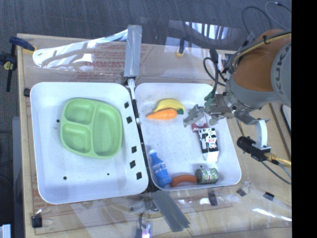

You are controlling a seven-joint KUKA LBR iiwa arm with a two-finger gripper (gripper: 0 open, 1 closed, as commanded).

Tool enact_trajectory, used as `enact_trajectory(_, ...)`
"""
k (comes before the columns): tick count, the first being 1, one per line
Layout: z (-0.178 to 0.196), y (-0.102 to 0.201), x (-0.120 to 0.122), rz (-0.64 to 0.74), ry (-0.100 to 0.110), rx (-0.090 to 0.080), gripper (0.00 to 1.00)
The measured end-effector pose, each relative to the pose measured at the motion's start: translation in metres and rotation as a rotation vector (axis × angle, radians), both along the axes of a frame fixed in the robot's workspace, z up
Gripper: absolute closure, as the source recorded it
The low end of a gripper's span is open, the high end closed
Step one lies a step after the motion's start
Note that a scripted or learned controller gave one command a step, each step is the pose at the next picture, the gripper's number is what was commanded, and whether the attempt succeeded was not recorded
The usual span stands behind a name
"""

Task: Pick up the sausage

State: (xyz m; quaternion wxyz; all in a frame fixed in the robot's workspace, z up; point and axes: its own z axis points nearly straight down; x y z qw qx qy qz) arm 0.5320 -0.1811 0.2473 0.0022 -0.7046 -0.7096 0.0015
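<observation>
Presently: claw [194,117] spread open, holding nothing, poised over right bin [228,133] above the carton [208,142]. Sausage [183,180] lies at the bin's near edge, between blue bottle [159,168] and can [207,175]. Step: approach. Next, judged: travel toward sausage, descend, close.

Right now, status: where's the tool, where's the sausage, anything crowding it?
Tool over right bin's upper half, nothing between fingers. Sausage flat at bin's near wall. Green can against its right end, blue bottle close on left.
</observation>
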Motion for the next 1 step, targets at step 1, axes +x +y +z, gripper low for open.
enact_trajectory(1, -0.1204, -0.0304, -0.0563, 0.061, -0.001, 0.000, 0.00)
